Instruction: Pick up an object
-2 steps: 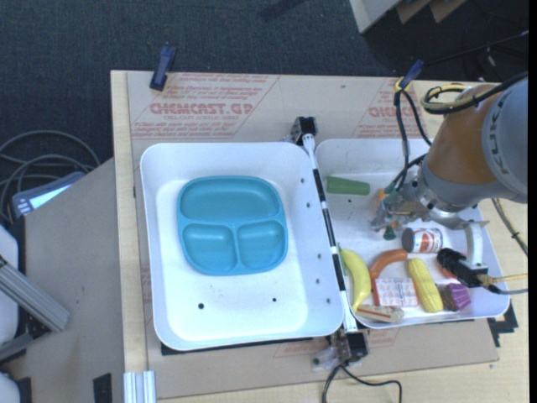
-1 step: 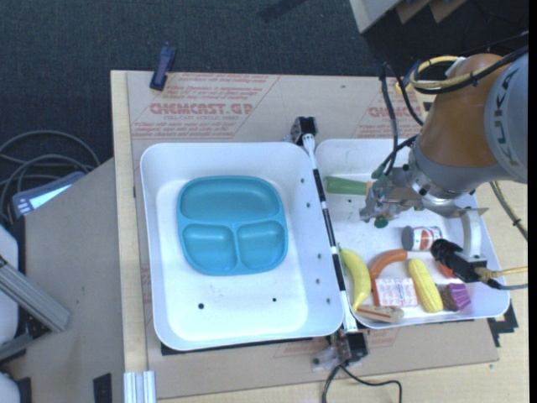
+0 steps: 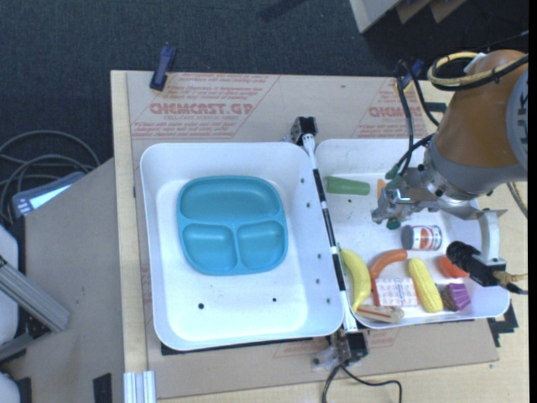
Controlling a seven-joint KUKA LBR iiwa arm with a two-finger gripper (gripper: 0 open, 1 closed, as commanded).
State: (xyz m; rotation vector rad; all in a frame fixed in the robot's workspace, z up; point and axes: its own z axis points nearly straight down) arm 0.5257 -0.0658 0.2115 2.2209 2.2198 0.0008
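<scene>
Toys point(image 3: 409, 285) crowding right bin's point(image 3: 352, 162) near edge

I see even, bright overhead light. The white bins point(image 3: 226, 326) are near blown out, with mild glare on the blue tray point(image 3: 232, 223). Shadows are soft and short under the bin rims. The dark carpet point(image 3: 75, 23) is underexposed. There's slight softness overall, and small toys in the right-hand bin look fuzzy.

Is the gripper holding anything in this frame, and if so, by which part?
It cannot be told. The gripper sits low in the right white bin, between the green stick-shaped object and the small red-and-white can, with nothing visibly held.
</scene>
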